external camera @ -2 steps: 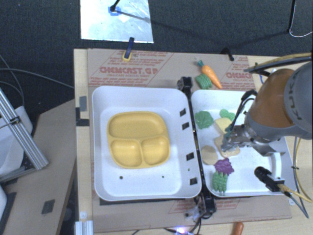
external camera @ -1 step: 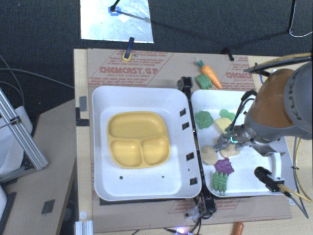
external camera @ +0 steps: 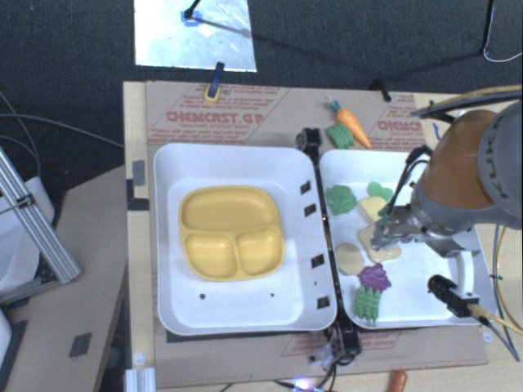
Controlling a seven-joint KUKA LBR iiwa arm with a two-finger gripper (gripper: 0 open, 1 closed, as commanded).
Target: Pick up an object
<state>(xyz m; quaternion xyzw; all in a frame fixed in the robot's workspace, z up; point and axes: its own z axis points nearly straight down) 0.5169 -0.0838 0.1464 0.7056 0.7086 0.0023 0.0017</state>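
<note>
Two shallow white bins sit side by side; you have the grey arm with the orange band reaching into the right-hand bin point(external camera: 425, 305), and its two-finger gripper point(external camera: 384, 237) is low over a cluster of toy food. Jaw spacing: cannot tell from this slanted view, and nothing can be confirmed as held.

Directly under and just below the gripper lies a flat pale beige slice-shaped piece point(external camera: 384, 253), the likeliest target. Just above the gripper is a pale yellow chunk point(external camera: 372, 208); up and to its left, a dark green leafy piece point(external camera: 341, 198). To its lower left is a second pale beige disc point(external camera: 350, 258). Below it sit a purple bunch-shaped toy point(external camera: 374, 277) and, lower, a green ridged toy point(external camera: 367, 304). Far to the left, in the other bin, rests a yellow three-compartment plastic tray point(external camera: 231, 231).

Judgement on handling: these look like light, rigid moulded plastic with smooth, slippery skins. The flat beige slice gives little height to pinch, so expect it to slide; take it across its narrow width at the edges. The purple bunch would offer you a bulkier, bumpier grip.
</note>
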